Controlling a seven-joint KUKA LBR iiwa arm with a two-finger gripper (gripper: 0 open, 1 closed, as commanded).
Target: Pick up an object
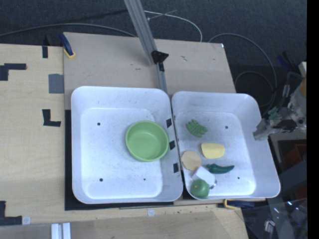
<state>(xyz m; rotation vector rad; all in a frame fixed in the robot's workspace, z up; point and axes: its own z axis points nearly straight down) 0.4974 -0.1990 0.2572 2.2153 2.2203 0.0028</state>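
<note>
— What lies in the right white bin?
— Nearest, a round green ball; farther, a dark green pepper, a yellow wedge.
— Your hand?
— Beside the bin's right rim; its grip I cannot tell.

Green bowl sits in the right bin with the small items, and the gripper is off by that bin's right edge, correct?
Not quite. The camera view shows the green bowl in the left bin, apart from the small items. The gripper is indeed by the right bin's right edge.
</note>
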